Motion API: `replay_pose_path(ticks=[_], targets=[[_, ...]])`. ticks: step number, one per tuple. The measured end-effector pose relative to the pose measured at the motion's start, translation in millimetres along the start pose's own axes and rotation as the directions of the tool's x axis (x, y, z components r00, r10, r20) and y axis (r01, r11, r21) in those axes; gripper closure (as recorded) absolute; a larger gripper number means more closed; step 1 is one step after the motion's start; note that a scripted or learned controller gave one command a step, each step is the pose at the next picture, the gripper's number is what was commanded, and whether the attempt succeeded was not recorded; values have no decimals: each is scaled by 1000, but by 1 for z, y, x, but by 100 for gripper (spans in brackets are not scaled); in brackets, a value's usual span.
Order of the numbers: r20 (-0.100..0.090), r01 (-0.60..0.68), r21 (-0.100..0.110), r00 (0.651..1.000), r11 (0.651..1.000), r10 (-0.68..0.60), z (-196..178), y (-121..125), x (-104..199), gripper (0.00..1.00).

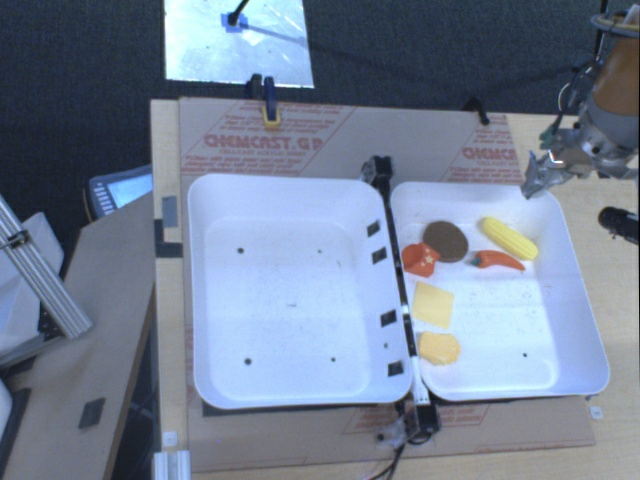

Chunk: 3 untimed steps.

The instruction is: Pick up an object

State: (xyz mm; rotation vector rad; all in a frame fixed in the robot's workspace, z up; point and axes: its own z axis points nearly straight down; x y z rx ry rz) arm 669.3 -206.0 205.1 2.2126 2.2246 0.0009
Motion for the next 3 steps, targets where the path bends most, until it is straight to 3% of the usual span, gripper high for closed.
replay_pose_path(ticks=[3], targets=[[1,0,0,1000,1000,0,14,0,0,100]])
